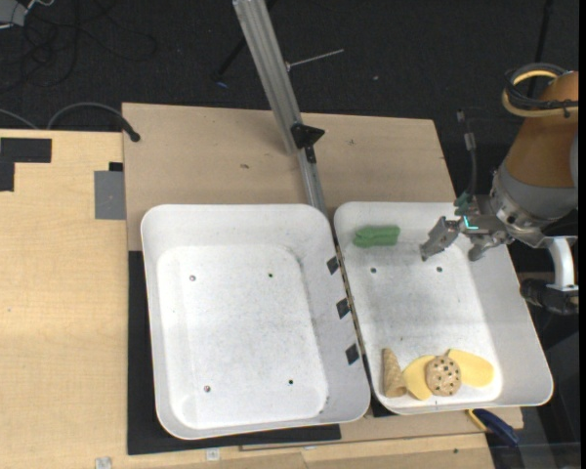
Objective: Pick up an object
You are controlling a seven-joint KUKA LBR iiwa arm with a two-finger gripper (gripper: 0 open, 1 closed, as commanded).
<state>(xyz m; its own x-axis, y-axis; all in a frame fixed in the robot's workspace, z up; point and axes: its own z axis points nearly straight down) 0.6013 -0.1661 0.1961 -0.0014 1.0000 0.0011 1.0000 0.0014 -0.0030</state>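
Near edge of right bin [527, 384]: 3 food-like pieces lie in a cluster at the bottom wall, touching or overlapping one another.
Cone [394, 372]: tan, ribbed, at the left of the cluster, its narrow end pointing up the bin.
Cookie [442, 374]: round, brown with dark spots, lying on top of the yellow piece.
Yellow piece [474, 368]: flat, pale yellow, spreading out to the right from under the cookie.
Left bin [176, 233]: white, shallow, beside the right bin, with 3 black clips along the shared edge.
Middle of right bin: bare white floor between the cluster and the far end.
Gripper [456, 239]: over the far right part of the right bin, 2 grey fingers spread apart with nothing between them, well apart from the cluster.
Green block [376, 235]: oblong, at the far left corner of the right bin, near the gripper's left finger but not touching it.
Arm [542, 154]: orange band above the wrist, at the view's right.
Metal rail [273, 76]: slants away beyond the bins.
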